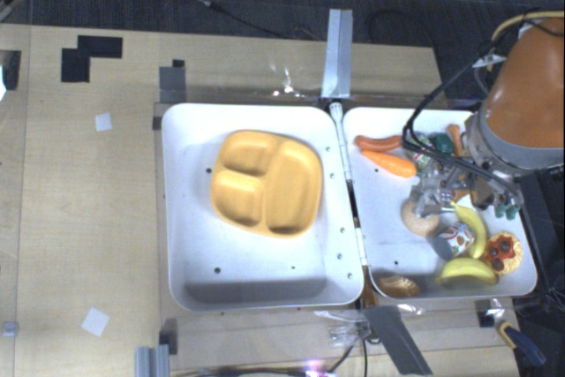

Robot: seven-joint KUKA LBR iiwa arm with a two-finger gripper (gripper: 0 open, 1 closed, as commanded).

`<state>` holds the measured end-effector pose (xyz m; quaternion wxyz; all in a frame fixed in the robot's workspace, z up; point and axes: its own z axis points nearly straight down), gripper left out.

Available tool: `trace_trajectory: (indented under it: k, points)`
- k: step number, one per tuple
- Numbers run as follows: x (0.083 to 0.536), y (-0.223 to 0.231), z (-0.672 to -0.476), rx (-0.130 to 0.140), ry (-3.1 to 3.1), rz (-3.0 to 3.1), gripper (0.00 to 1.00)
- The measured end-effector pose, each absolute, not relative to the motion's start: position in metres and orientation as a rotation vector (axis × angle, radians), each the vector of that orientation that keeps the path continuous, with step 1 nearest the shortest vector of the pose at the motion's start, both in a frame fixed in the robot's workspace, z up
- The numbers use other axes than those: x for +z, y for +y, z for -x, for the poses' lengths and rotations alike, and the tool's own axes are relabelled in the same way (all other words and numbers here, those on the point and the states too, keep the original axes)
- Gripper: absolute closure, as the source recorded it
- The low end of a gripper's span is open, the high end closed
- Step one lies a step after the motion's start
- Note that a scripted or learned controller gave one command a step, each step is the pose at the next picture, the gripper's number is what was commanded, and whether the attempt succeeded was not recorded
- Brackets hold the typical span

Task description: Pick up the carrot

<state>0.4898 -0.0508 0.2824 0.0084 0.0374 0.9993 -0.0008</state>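
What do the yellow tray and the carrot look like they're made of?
Tray: probably moulded plastic, smooth with a soft sheen, rounded compartments in uniform yellow. Carrot: looks like toy plastic, an even orange with a slight gloss, though the view is too coarse to rule out a real one.

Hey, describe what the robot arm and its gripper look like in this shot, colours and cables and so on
The arm enters from the right as a broad, rounded orange section with a grey ring beneath it. Black cables loop out from its left side, and a pale cable runs over the top. Below the ring, the gripper is a compact cluster of grey metal and dark parts, with small green and red bits of wiring or connectors around it.
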Motion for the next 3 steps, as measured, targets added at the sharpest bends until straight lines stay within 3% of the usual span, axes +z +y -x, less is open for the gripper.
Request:
trace_trajectory:
  k: [1, 2, 3]
  points:
    - [0.103, -0.089, -0.487, 0.002, 3.117, 0.379, 1.00]
    - [0.107, -0.089, -0.491, -0.004, 3.101, 0.378, 0.00]
    - [0.090, -0.084, -0.550, 0.002, 3.105, -0.403, 0.00]
